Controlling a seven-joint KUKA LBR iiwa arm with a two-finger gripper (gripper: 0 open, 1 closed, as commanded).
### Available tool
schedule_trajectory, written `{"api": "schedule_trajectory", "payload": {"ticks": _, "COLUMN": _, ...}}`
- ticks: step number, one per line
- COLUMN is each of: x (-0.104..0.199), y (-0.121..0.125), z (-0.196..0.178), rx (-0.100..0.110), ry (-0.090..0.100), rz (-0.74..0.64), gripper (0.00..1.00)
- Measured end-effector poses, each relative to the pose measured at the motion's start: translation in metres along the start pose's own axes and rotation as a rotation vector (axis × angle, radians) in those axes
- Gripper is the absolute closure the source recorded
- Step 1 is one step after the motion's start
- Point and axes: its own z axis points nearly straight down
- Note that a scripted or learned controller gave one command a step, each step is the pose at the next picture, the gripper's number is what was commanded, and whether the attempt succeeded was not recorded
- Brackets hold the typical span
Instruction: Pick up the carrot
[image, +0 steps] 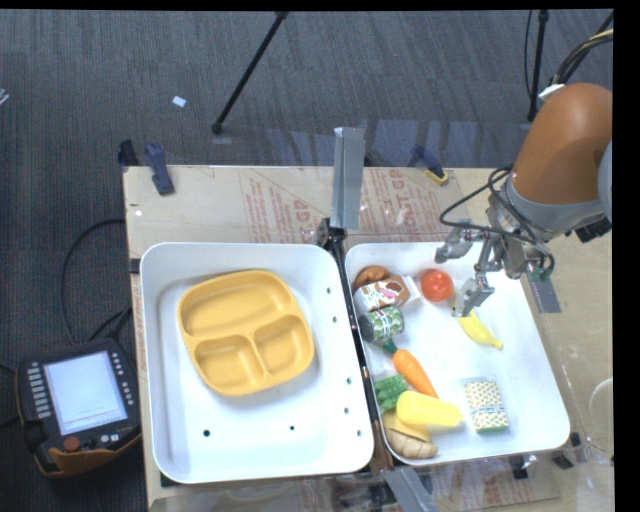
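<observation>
Two white bins are sitting side by side on the worktop. In the right bin, the carrot is lying near the left wall, between a small can and a yellow pepper. The gripper is hanging open, holding nothing, above a banana beside a tomato.
</observation>
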Motion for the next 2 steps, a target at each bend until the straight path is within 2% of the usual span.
{"api": "schedule_trajectory", "payload": {"ticks": 1, "x": 0.064, "y": 0.063, "z": 0.112, "rx": -0.002, "ry": 0.010, "rz": -0.004, "gripper": 0.00}}
{"api": "schedule_trajectory", "payload": {"ticks": 2, "x": 0.135, "y": 0.028, "z": 0.105, "rx": 0.004, "ry": -0.025, "rz": -0.114, "gripper": 0.00}}
